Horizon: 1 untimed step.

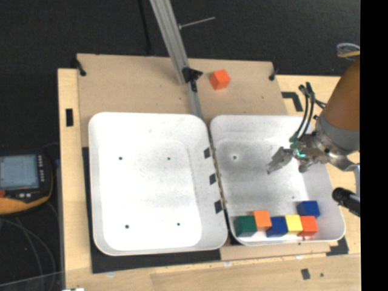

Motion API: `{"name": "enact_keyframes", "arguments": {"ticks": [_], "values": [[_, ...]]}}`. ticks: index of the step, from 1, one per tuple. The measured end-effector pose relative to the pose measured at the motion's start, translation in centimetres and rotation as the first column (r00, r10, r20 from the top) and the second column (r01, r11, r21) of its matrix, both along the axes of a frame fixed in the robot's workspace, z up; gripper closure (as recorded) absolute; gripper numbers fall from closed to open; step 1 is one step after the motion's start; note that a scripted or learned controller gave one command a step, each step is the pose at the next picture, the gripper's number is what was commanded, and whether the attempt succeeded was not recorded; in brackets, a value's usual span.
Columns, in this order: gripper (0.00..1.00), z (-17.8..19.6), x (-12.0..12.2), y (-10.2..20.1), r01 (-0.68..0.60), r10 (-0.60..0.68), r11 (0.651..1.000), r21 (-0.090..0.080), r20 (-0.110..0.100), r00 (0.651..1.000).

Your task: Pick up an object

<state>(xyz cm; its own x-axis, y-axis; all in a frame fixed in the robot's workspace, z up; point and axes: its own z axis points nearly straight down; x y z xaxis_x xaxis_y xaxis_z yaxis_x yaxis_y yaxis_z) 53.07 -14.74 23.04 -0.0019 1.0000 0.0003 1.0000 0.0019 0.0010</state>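
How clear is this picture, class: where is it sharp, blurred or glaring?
Camera view: soft and low in detail overall; the coloured blocks read clearly against the right bin; the gripper is smeared; both white bins look bright, the left bin nearly washed out; the surroundings fall dark.

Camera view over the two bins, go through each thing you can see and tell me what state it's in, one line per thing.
Gripper: over the right bin, holding nothing, fingers open.
Right bin: holds blocks along its near edge.
Green block: resting in the right bin, leftmost in the row.
Orange block: lying loose on the bench behind the bins.
Left bin: sitting flat beside the right bin.
Handheld screen: lit, off the bench's left.
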Motion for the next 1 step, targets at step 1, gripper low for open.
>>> {"name": "enact_keyframes", "arguments": {"ticks": [1], "values": [[0.00, -13.39, -2.60, -3.78, 0.006, -0.006, 1.000, -0.003, 0.001, 1.000]]}}
